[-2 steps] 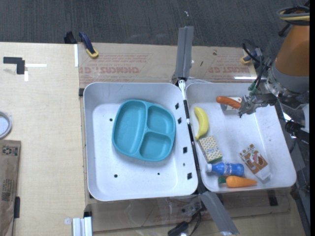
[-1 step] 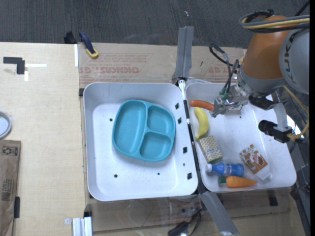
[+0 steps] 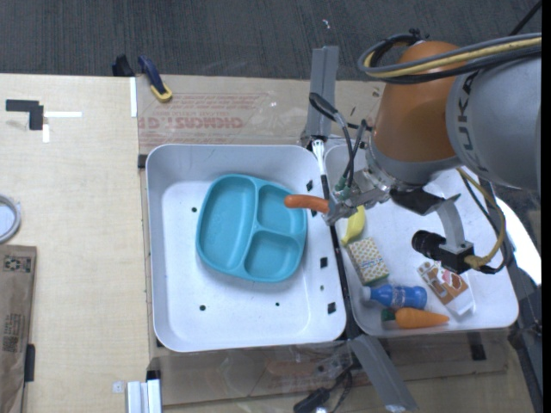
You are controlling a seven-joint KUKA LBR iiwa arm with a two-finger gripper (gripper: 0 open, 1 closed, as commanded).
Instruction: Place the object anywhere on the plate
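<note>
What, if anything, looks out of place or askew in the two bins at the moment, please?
One thing stands out: a small orange sausage hangs at the right rim of the blue plate, at the gripper and sticking out sideways, half over the plate. The items in the right bin lie jumbled, but nothing looks spilled or damaged.

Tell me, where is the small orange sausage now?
The sausage is over the right edge of the blue plate in the left bin, its right end at the gripper near the divider.
</note>
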